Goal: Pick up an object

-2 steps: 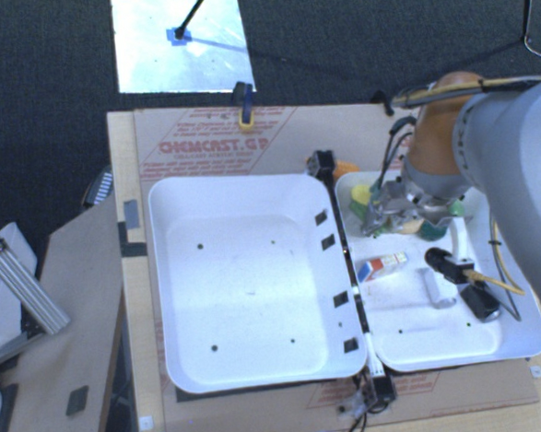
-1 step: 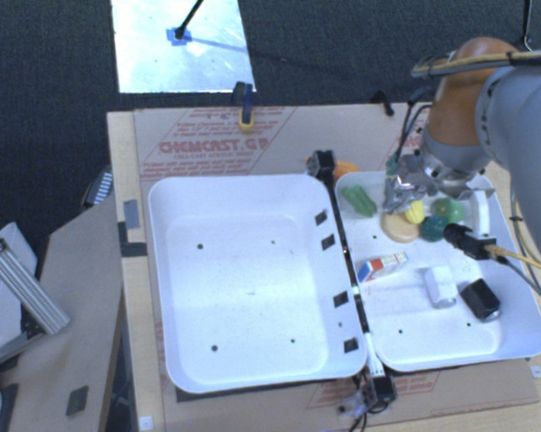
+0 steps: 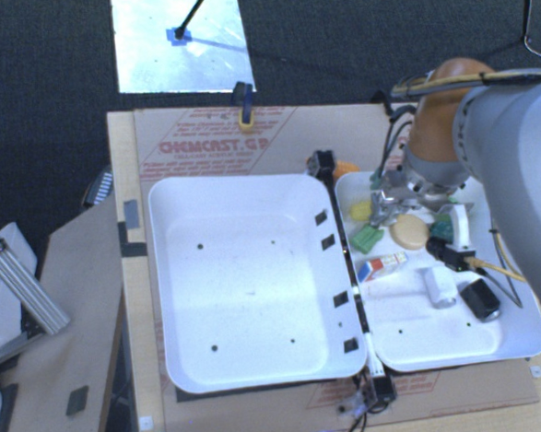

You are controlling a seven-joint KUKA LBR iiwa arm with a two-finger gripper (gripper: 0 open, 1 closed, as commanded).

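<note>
Tool [image 3: 384, 210] above right bin [image 3: 519, 332]

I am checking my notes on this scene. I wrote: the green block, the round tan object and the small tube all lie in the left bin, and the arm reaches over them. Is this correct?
Not quite. The camera view shows the green block, the round tan object and the small tube in the right bin, not the left bin. The arm does reach over them.
</note>
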